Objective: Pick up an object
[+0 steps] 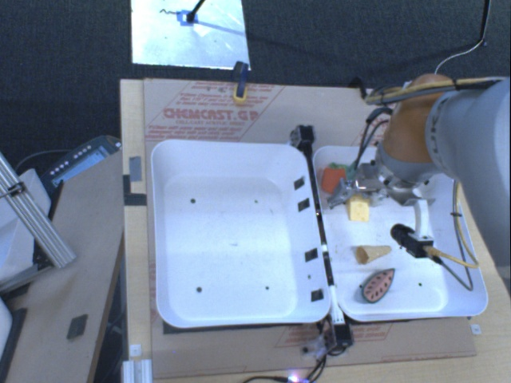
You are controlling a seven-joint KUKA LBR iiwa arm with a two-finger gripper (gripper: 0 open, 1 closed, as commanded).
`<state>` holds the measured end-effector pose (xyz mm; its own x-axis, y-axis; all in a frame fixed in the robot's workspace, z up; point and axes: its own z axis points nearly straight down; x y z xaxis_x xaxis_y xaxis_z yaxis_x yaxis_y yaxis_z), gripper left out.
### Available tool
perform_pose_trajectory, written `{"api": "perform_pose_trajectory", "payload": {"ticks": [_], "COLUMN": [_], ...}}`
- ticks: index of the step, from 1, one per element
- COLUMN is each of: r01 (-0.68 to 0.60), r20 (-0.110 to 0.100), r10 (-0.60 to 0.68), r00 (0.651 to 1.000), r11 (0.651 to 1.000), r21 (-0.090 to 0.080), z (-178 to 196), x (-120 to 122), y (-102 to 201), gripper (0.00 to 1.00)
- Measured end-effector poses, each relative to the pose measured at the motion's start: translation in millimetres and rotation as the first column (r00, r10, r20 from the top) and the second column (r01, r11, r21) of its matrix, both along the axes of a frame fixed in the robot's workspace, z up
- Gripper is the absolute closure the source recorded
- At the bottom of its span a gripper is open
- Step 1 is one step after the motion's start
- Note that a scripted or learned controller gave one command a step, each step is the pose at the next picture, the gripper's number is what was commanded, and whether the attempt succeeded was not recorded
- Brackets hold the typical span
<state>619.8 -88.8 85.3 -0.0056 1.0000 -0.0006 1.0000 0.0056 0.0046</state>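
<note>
Robot lab: bench, white bins

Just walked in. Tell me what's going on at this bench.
A grey robot arm reaches in from the right over the right-hand white bin, its gripper low near the bin's far left corner. It hangs just above a yellow cheese-like block, beside a red-orange item. Nothing is visibly between its fingers. A tan cone and a watermelon-slice piece lie nearer the front. The left bin sits alongside.
</note>
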Motion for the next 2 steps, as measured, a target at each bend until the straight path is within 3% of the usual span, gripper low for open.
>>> {"api": "perform_pose_trajectory", "payload": {"ticks": [1,2], "r01": [0.002,-0.007], "r20": [0.0,0.007], "r10": [-0.002,0.007], "r00": [1.0,1.0], "r11": [1.0,1.0], "r21": [0.0,0.003], "z": [10.5,105.5], "x": [-1.1,40.8], "y": [-0.8,89.1], "gripper": [1.0,1.0]}}
